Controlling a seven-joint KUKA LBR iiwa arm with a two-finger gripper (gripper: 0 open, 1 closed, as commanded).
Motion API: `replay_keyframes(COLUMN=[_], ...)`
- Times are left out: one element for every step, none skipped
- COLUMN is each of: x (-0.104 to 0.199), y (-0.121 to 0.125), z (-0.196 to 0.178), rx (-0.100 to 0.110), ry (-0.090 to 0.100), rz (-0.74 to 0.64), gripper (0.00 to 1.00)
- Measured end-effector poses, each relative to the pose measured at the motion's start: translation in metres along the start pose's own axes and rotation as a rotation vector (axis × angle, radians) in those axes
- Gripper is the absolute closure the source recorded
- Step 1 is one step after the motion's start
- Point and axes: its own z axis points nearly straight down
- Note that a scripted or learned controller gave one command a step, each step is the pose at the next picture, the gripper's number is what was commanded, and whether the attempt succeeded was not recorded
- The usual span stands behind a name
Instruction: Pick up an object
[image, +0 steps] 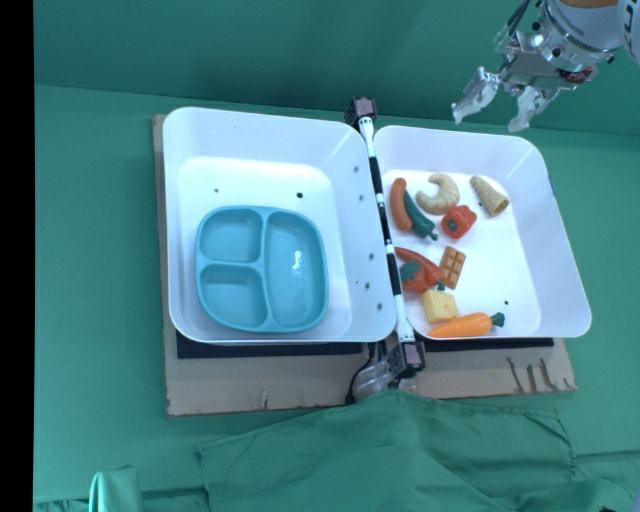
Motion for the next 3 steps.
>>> replay_keyframes(x=[0.0,-0.002,-0.005], y=[0.0,0.005,0.011], z=[0.0,0.04,0.098], rx=[0.0,0.003,0.005], ry=[0.0,-0.001,-0.001], rz=[0.0,0.001,0.001], gripper=[0.0,0.0,0.0])
